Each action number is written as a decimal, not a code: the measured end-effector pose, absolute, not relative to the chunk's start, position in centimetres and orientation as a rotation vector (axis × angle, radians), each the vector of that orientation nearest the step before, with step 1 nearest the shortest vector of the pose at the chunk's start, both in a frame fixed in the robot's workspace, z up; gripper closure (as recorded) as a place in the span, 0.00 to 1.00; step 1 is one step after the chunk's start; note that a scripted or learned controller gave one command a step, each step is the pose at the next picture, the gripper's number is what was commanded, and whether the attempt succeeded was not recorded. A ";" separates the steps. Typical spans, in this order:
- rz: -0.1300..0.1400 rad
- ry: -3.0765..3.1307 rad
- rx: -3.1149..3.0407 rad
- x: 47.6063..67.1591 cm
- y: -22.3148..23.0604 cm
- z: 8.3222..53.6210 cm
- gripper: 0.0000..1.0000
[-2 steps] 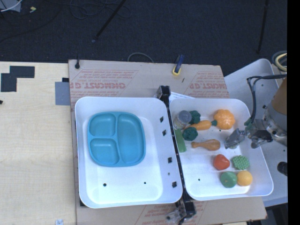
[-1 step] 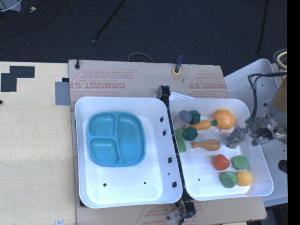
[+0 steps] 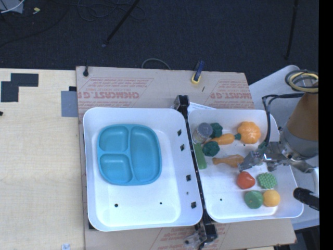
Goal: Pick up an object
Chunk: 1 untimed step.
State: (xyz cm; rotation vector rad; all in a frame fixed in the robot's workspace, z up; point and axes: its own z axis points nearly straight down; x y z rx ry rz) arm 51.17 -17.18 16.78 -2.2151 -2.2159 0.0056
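My gripper (image 3: 253, 159) hangs low in the right bin (image 3: 229, 212), its state I cannot tell. The red tomato (image 3: 245, 180) lies just below it, the tan drumstick (image 3: 229, 161) just beside it, touching or not unclear.

Right bin (image 3: 229, 215) of toy food: orange (image 3: 250, 132), carrot (image 3: 225, 138), drumstick (image 3: 228, 161), tomato (image 3: 245, 180), lemon (image 3: 271, 197); all lying loose

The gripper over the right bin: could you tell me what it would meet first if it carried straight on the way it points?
The gripper points leftward and down; first in line looks to be the brown drumstick-shaped toy, just left of its tip. Depth is unclear from this slanted view, so it might reach the right bin floor first.
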 end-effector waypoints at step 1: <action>0.006 -2.216 -2.214 51.0 -16.9 10.3 0.00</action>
